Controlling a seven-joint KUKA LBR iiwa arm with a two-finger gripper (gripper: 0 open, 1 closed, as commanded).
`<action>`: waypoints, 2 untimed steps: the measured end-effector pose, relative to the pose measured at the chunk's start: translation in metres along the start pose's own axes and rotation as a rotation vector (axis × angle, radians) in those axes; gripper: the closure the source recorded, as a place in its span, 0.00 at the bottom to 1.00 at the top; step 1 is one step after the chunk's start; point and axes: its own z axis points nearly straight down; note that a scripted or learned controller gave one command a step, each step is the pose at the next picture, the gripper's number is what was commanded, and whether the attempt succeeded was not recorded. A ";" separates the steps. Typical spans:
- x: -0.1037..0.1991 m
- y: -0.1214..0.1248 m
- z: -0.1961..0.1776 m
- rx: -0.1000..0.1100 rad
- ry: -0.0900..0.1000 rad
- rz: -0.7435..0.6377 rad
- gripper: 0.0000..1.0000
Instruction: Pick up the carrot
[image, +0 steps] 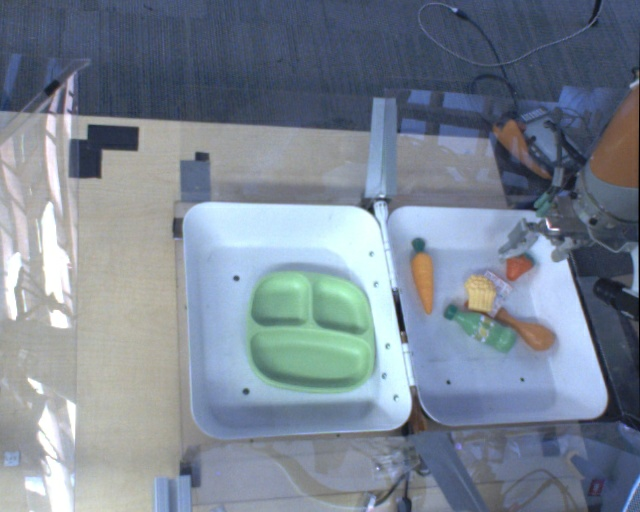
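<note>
The carrot (423, 278), orange with a green top, lies lengthwise near the left wall of the right bin (570, 400). My gripper (537, 243) hovers at the bin's upper right, well to the right of the carrot and apart from it. Its fingers (517, 238) are spread open, with nothing between them. A small red toy (518, 267) sits just below the fingertips.
In the middle of the right bin lie a yellow corn piece (481, 292), a green bottle (482, 329) and a brown-orange drumstick (526, 331). The left bin (210, 300) holds a green divided plate (311, 330). A metal rail (381, 150) stands between the bins at the back.
</note>
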 end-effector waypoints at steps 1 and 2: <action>0.043 -0.017 0.086 -0.015 -0.004 -0.074 0.00; 0.043 -0.014 0.072 -0.025 -0.007 -0.074 1.00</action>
